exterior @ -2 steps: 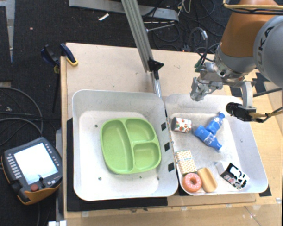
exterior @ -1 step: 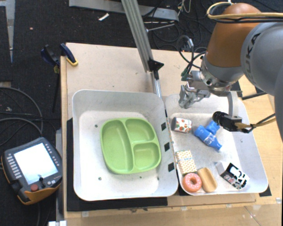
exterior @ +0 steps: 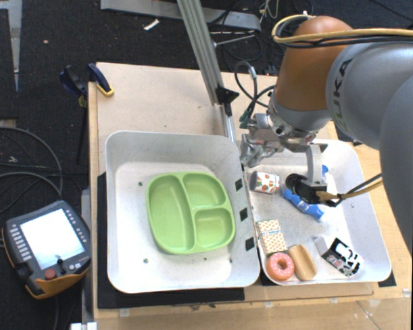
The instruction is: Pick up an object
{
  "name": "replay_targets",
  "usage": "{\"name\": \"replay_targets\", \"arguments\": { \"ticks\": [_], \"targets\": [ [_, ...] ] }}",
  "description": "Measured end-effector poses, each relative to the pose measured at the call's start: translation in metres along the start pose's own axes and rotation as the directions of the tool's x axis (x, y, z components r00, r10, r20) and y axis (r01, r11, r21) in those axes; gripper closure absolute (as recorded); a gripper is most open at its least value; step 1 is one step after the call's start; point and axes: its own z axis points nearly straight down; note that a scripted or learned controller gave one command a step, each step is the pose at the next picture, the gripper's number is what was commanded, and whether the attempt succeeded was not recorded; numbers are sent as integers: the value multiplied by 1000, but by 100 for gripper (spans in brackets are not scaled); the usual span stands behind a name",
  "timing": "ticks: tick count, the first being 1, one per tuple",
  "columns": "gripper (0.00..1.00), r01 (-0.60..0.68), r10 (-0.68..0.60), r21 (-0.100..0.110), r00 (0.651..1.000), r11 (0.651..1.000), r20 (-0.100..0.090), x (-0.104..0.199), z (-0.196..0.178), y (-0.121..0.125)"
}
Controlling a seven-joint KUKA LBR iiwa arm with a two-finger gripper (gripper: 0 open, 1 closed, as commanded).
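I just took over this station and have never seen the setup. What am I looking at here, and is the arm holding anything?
One camera looks down at a slant on two white bins. The grey and orange robot arm reaches in from the right. The left bin holds a green divided plate. The right bin holds a small carton, a blue tool, a patterned packet, a pink donut, a bun and a black and white item. The gripper hangs above the carton; nothing shows held.
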Motion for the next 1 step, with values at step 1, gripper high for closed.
{"name": "replay_targets", "arguments": {
  "ticks": [1],
  "targets": [
    [100,0,0,1,1000,1000,0,48,13,-30]
  ]
}}
